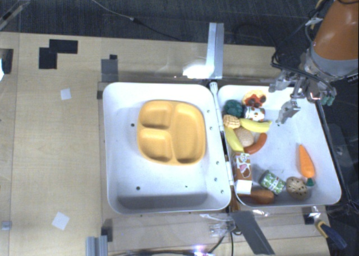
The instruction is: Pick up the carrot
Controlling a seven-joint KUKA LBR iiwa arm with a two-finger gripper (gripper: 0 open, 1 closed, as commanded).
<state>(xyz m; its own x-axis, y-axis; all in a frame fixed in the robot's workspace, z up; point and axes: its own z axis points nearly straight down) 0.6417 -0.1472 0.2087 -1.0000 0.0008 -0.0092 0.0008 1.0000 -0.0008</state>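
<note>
A yellow divided tray (170, 131) is sitting in the left bin (118, 154), while the right bin (328, 154) is holding a crowd of toy food along its left side. The carrot (305, 162) is lying alone near the right wall, a round brown toy (298, 187) just nearer. The gripper (289, 109) is hovering at the far end with nothing in it, its opening impossible to judge; descending beside the wall, it is risking a scrape or nudging the carrot away.
</note>
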